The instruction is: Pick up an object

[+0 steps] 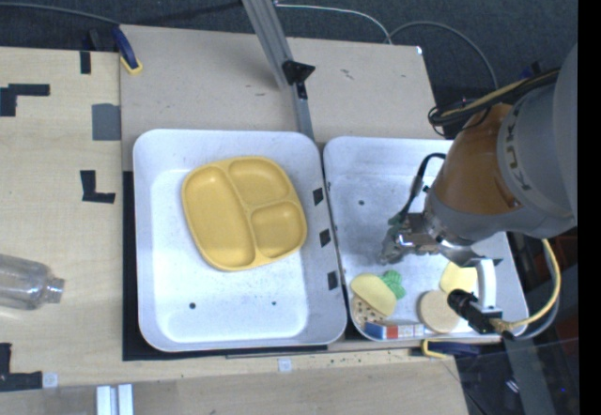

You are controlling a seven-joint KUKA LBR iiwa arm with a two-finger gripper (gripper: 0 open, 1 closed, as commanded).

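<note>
The pincer [399, 244], its grip state impossible to tell, hangs just above the yellow toy [373, 291] lying below-left.

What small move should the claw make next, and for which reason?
Probably lower straight down and slightly toward the near edge. The claw hangs in the right bin just above the small green object beside the yellow object, with nothing seen between its fingers.
</note>
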